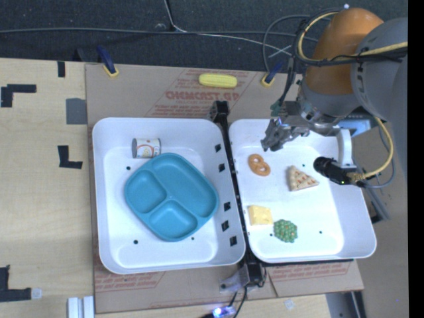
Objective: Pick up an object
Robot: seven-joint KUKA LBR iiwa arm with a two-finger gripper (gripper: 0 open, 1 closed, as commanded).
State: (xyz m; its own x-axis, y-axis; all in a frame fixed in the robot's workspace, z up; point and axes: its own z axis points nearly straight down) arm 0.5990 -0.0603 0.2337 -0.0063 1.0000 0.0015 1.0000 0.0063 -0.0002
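Observation:
My gripper [271, 142] hangs over the back of the right bin [344, 244], just above and right of a brown pretzel [259, 165]. Nothing shows between its dark fingers. A pizza slice [301, 179] lies in the middle of the right bin. Toward the front of that bin lie a yellow cheese block [260, 214] and a green bunch [285, 230].
The left bin [109, 244] holds a blue divided plate [171, 195] and a small can [146, 148] lying at its back left. A yellow banana-like object [217, 80] lies on the cardboard behind the bins. Cables loop around the arm's wrist.

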